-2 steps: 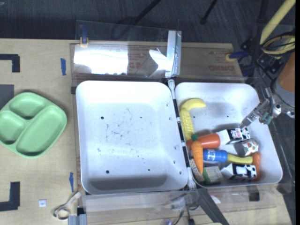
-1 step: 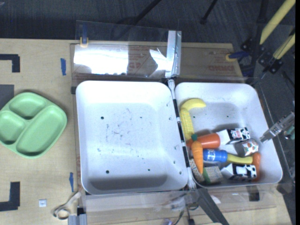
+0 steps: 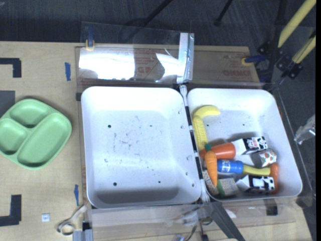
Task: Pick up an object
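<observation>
The right bin (image 3: pixel 241 104) holds a heap of toy items along its left and front sides. A yellow banana (image 3: pixel 205 112) lies at the top of the heap, with a pale corn cob (image 3: pixel 200 132) just below it. An orange carrot (image 3: pixel 211 170) runs along the divider. An orange-red bottle (image 3: pixel 223 150) and a blue bottle (image 3: pixel 229 166) lie side by side. Two black-and-white cow-patterned pieces (image 3: pixel 256 143) (image 3: pixel 263 184) sit toward the right, with a grey and orange toy (image 3: pixel 266 157) between them.
The left bin (image 3: pixel 133 134) shows its scuffed white floor. A green divided plate (image 3: pixel 33 133) rests on the wooden bench to the left of the bins. A clear plastic panel (image 3: pixel 135 59) stands behind the left bin. Yellow poles (image 3: pixel 298 14) cross the top right.
</observation>
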### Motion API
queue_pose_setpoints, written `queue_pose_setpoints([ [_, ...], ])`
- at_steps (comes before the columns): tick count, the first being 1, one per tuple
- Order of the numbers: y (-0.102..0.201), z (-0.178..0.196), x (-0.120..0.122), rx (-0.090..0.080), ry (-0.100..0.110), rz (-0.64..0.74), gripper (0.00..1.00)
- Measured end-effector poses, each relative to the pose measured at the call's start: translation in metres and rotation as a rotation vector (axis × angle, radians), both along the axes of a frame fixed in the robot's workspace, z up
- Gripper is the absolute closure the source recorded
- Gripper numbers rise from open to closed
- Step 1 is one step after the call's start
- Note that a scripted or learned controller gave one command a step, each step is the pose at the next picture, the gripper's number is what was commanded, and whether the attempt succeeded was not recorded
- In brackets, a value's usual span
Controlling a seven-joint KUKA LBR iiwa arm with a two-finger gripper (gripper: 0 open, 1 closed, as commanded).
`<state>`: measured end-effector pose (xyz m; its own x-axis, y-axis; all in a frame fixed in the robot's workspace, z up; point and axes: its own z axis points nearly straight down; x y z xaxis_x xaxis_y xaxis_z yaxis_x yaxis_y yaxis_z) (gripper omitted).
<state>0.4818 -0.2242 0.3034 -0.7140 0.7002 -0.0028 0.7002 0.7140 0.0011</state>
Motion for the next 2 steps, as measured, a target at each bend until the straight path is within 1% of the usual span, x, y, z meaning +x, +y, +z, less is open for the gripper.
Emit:
queue_pose_setpoints([
  [1, 0.0005, -0.0218, 0.0000, 0.001, 0.002, 0.129, 1.00],
  [2, 0.0008, -0.0250, 0.0001, 0.001, 0.002, 0.277, 1.00],
])
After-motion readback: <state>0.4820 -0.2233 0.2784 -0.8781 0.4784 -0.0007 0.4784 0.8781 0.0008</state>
